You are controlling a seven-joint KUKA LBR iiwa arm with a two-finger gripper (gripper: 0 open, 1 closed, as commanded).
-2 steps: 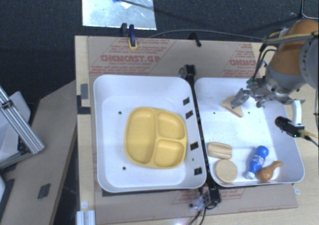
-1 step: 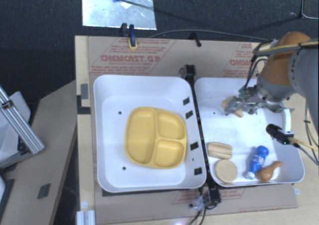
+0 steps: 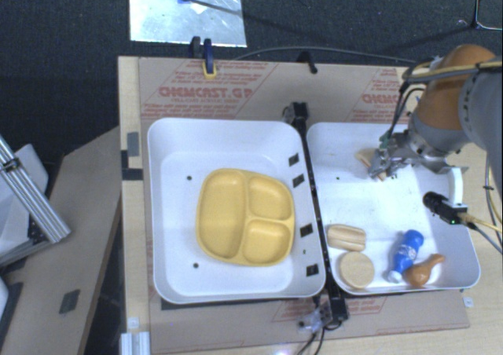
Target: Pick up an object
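Observation:
My gripper (image 3: 381, 169) is low in the far part of the right bin (image 3: 346, 188), reaching in from the right. A small tan piece (image 3: 363, 157) lies right beside its tip, and I cannot tell if they touch. Along the bin's near side sit a tan bread roll (image 3: 346, 236), a round beige biscuit (image 3: 356, 269), a blue bottle with a white cap (image 3: 404, 253) and a brown pear-shaped piece (image 3: 425, 268). All of these lie well apart from the gripper.
The left bin (image 3: 177, 188) holds a yellow divided plate (image 3: 245, 216). A black divider with clips (image 3: 308, 196) runs between the two bins. The bench edge lies close behind the bins' near rims.

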